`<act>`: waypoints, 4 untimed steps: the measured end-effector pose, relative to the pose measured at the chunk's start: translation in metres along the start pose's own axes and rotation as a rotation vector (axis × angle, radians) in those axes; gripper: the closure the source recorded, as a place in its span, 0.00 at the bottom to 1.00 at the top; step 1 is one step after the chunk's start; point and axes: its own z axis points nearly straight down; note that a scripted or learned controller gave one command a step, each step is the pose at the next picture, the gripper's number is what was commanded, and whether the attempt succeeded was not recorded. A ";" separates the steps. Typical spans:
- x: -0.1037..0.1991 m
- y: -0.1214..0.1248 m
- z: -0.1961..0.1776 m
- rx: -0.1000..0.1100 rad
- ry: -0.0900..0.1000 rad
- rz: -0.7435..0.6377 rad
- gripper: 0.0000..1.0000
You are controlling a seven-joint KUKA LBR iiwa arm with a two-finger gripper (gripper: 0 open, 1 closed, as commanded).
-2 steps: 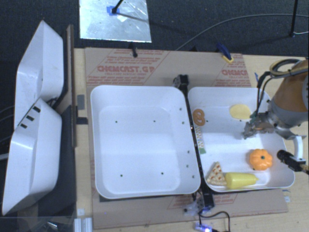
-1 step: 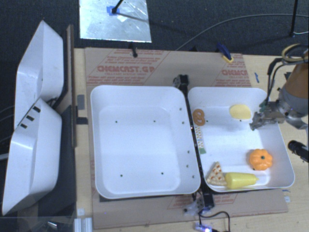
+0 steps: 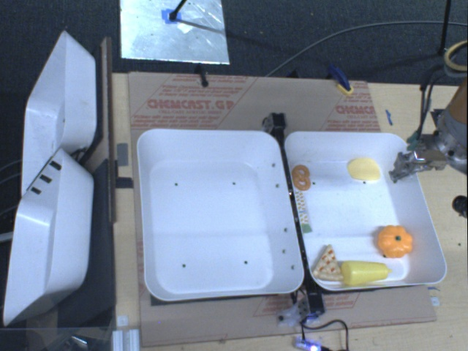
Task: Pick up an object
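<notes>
bins sit side by side on a cardboard sheet [image 3: 241, 97] printed with red lettering. we label them left bin [image 3: 150, 196] and right bin [image 3: 420, 218] as they appear in the camera view; their inner rims touch along a dark central seam.

contents of the right bin:
- pretzel [image 3: 300, 176]: lies against the inner wall, near the far end.
- pale yellow disc [image 3: 363, 169]: lies flat toward the far wall, well apart from the pretzel.
- small orange pumpkin [image 3: 394, 241]: sits near the outer wall, toward the near end.
- yellow corn-like piece [image 3: 363, 271]: lies on its side along the near wall, just below the pumpkin.
- pizza slice [image 3: 328, 265]: lies in the near inner corner, touching or just beside the yellow piece.
- narrow printed strip [image 3: 303, 212]: lies along the inner wall below the pretzel.

gripper [image 3: 404, 168]: we see it at the outer rim of the right bin, level with the pale yellow disc and just beside it, not touching. we see no object between the fingers. we cannot tell how far they are parted. the grey wrist extends to the right edge of the view.

surroundings: a shiny metal plate [image 3: 173, 19] lies on the dark floor beyond the cardboard, and two white moulded covers [image 3: 55, 196] rest at the left.
</notes>
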 end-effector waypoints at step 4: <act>0.160 -0.002 -0.037 0.004 0.002 -0.003 1.00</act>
